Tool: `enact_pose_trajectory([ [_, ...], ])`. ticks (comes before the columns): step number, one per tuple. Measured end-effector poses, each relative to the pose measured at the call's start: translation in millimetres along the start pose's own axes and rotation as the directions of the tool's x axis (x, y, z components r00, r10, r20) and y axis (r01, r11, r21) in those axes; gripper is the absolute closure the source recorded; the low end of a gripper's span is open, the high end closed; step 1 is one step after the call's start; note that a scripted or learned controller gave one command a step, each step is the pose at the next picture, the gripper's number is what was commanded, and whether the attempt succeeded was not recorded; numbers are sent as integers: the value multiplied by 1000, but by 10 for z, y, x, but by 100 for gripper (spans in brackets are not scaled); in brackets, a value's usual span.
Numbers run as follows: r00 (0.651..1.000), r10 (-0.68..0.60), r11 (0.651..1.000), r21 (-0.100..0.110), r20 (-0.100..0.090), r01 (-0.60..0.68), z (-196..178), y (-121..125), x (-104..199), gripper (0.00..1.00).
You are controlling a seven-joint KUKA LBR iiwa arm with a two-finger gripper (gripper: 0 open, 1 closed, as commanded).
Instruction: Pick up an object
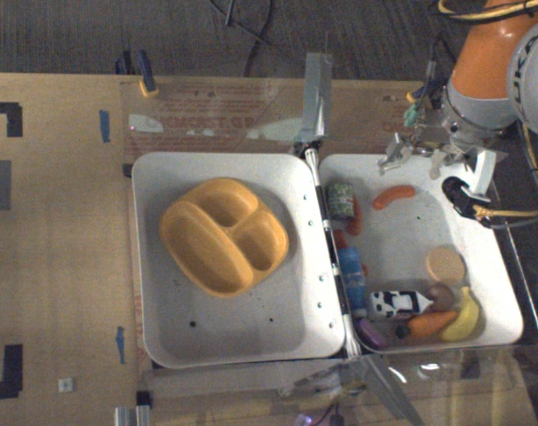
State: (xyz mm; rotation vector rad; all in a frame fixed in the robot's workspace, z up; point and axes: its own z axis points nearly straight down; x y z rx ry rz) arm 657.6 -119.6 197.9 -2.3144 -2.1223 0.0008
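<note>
Since the end effector (417, 146), whose state I cannot tell, hangs over the right bin's (495, 264) far rim, the nearest thing is the small sausage (392, 197) on bare floor, likely light, smooth, slippery, best pinched across its middle.

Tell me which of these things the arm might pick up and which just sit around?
Job: hand; sausage; green can; blue bottle; toy cow; carrot; banana.

Lying about: yellow divided plate; blue clamp; cables.
</note>
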Motion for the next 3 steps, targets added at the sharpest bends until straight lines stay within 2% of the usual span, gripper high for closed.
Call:
enact_pose_trajectory([
  [1,999,-53,999,-7,2,53,1104,41,-312,0],
  [2,999,-52,999,-1,2,52,1020,28,-318,100],
  [3,998,63,998,-5,1,-63,-240,101,28,100],
])
